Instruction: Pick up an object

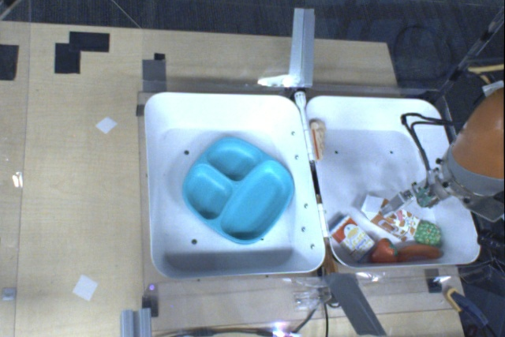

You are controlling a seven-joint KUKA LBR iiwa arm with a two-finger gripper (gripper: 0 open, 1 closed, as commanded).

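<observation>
Two white bins sit side by side on a pale wooden bench, where the gripper (pixel 417 197) hovers low over the right bin (pixel 359 142), its grip too small and blurred to make out. Just beside it lie small packets (pixel 398 222), a box (pixel 352 236) and a carrot (pixel 418 252). A blue divided tray (pixel 237 189) rests in the left bin (pixel 170 170).
</observation>
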